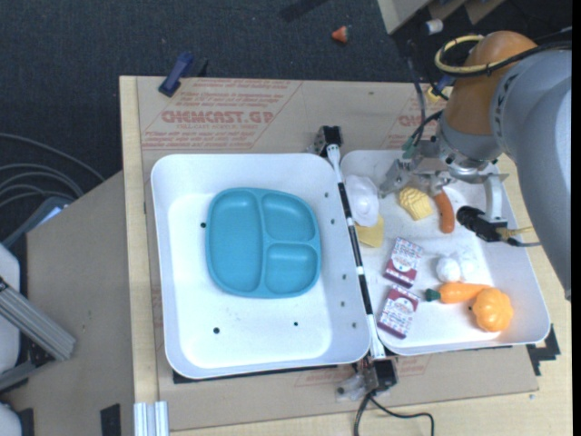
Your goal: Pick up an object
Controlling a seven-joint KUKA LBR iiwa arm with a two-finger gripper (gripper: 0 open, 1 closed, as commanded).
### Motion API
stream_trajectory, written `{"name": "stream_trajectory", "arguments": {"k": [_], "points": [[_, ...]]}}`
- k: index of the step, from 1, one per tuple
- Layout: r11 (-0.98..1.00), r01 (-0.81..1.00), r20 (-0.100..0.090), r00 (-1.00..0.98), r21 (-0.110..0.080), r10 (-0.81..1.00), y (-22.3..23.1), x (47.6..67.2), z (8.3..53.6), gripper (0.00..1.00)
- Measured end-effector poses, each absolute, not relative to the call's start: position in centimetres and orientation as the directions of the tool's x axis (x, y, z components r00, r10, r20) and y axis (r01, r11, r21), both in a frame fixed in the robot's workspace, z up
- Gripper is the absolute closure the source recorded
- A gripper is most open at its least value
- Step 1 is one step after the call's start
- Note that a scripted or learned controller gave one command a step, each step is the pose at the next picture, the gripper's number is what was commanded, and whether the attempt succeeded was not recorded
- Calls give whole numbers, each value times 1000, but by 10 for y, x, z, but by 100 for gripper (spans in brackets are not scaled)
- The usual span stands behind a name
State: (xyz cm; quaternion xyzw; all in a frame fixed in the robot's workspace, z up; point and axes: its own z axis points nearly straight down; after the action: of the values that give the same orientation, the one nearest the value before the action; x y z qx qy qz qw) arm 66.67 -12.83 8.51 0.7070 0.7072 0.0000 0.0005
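My gripper point(434, 176) hangs low over the back of the right bin point(526, 284), under the orange band of the arm. Just below it lie a yellow ridged piece point(417, 203) and a small orange-red sausage point(444, 213). Whether it touches either one is unclear from this angle. Further forward in the same bin are a white egg point(448, 268), a carrot point(458, 292) and an orange pepper point(492, 309). Two red and white packets point(403, 262) lie near the bin's left side, one in front of the other.
A white rounded object point(363, 200) and a pale yellow wedge point(369, 235) sit by the divider between the bins. The left bin point(182, 316) holds a blue divided plate point(263, 242). The grey arm covers the right bin's back right corner.
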Motion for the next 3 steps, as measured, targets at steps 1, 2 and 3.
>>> {"name": "stream_trajectory", "arguments": {"k": [1, 2, 3], "points": [[2, 1000, -2, -2, 3, 1000, -128, 667, 96, 100], [2, 1000, -2, -2, 2, 1000, -128, 667, 95, 0], [0, 1000, -1, 0, -1, 1000, -140, 666, 85, 0]]}}
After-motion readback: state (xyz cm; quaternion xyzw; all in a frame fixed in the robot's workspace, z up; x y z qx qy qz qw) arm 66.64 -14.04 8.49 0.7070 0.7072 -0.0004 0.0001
